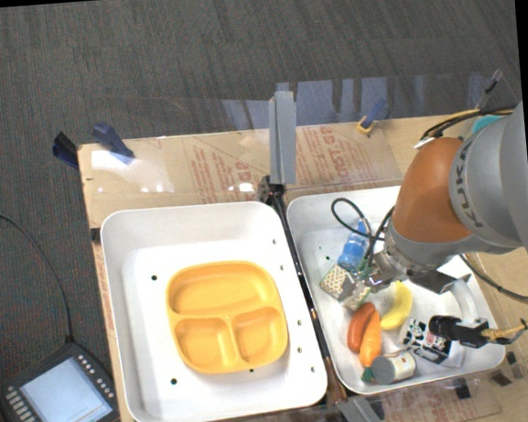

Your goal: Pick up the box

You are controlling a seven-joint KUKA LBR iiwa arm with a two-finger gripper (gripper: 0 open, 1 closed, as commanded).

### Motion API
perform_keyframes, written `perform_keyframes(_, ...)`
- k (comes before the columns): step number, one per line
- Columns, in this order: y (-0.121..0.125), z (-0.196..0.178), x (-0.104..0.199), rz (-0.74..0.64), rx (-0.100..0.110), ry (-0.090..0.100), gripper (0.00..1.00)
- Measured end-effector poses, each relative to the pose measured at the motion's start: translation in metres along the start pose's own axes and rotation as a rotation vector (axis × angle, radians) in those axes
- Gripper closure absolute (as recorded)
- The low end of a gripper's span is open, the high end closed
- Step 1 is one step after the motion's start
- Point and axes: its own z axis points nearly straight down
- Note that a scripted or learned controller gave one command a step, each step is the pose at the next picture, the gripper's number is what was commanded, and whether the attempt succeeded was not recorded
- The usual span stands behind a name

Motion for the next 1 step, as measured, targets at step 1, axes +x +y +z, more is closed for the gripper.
perform_keyframes(1, 0.0385, -0.0932, 0.012, 0.062, -0.006, -0.004, 1.0)
